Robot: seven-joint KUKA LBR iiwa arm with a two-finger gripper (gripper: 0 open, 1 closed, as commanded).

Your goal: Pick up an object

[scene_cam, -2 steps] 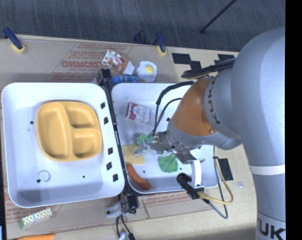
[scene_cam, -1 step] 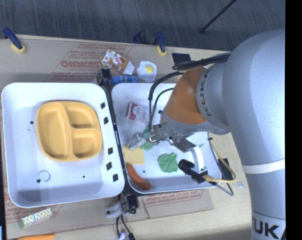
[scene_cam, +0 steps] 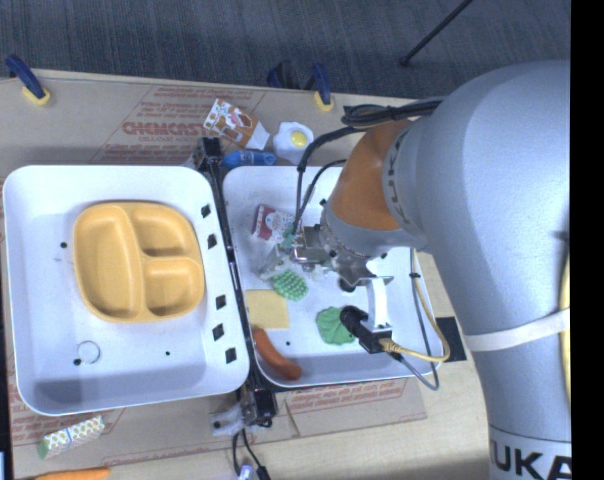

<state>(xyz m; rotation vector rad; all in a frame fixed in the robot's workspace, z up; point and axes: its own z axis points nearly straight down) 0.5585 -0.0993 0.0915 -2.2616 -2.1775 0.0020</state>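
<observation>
The left bin (scene_cam: pixel 22 268) holds 1 yellow divided tray (scene_cam: pixel 137 260), lying flat near its middle, with a small clear ring (scene_cam: pixel 87 351) on the bare floor near the bin's front-left corner. Nothing there is being worked on.

The right bin (scene_cam: pixel 407 363) carries the candidates for picking. Going rightward across it: an orange-brown sausage-shaped piece (scene_cam: pixel 277 356) at the front edge, a pale yellow flat square (scene_cam: pixel 268 310) just behind it, a red and white packet (scene_cam: pixel 266 222) further back, a small green waffle-textured piece (scene_cam: pixel 291 285) near the middle, and a green leafy lump (scene_cam: pixel 334 325) nearer the front.

The gripper (scene_cam: pixel 307 248) hangs low over the middle of this bin, just beside the red and white packet and just above the waffle-textured piece, with some clear wrapping or plastic at its tip. How wide the claw stands, and whether anything sits in it, I cannot tell, since the wrist blocks the tip from above.

Judging by this, the step in hand is the descent or the closing on something in the cluster at the bin's middle. The next move calls for a firm close on 1 item, then a straight lift clear of its neighbours; the crowding there could mean a slip or a double catch
</observation>
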